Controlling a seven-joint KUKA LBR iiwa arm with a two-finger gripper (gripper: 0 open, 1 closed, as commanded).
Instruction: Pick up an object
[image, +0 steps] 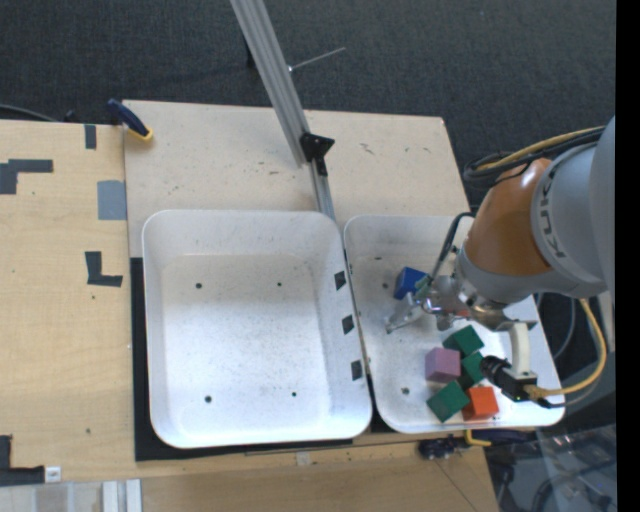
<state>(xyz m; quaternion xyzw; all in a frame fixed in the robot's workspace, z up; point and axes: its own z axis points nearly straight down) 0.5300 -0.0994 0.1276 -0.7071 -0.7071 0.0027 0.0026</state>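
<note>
My gripper (408, 312) is low inside the right bin (385, 392), reaching in from the right under the grey arm and its orange band. A blue block (409, 281) lies just above and left of the gripper, touching it or very close; whether it is held cannot be made out. Below the gripper sit a purple block (443, 364), a dark green block (464, 341), a second green block (449, 402) and an orange block (483, 402), bunched in the bin's lower right corner.
The left bin (160, 300) stands beside the right one, sharing a raised rim down the middle. A slanted metal pole (285, 95) crosses the bench behind the bins. Black cabling with a yellow wire (520, 385) hangs by the right bin's right edge.
</note>
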